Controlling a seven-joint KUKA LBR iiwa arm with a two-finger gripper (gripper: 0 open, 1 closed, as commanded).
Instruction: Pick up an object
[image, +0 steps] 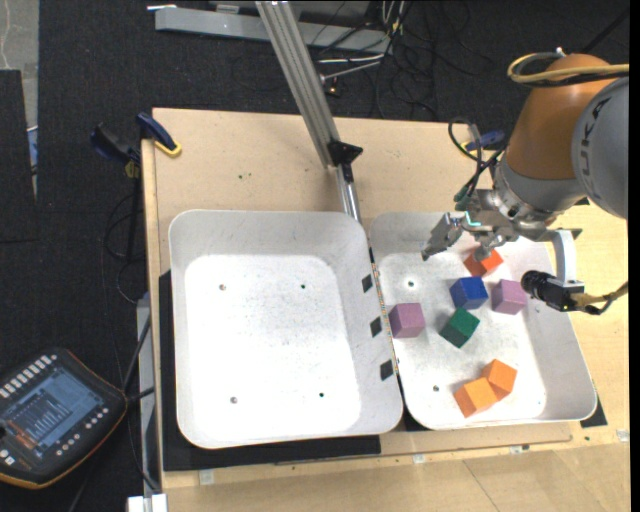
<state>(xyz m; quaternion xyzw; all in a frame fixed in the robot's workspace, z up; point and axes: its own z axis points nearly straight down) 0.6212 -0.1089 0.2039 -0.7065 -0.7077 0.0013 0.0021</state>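
Jaws (462, 238) over right bin (560, 400) | red-orange block (484, 263) just beside

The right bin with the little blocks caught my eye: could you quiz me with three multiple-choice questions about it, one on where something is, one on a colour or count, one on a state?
1. Where does the green block lie?
A. In the left bin
B. In the right bin, just below the blue block
C. On the bare bench

2. How many purple blocks lie in the right bin?
A. One
B. Two
C. Four

3. How do the two orange blocks at the near end of the right bin lie?
A. Touching, side by side
B. One stacked on the other
C. In opposite corners

Answers:
1 B: it sits under the blue block.
2 B: one near the divider, one by the blue block.
3 A: the pair lie flat and meet edge to edge.
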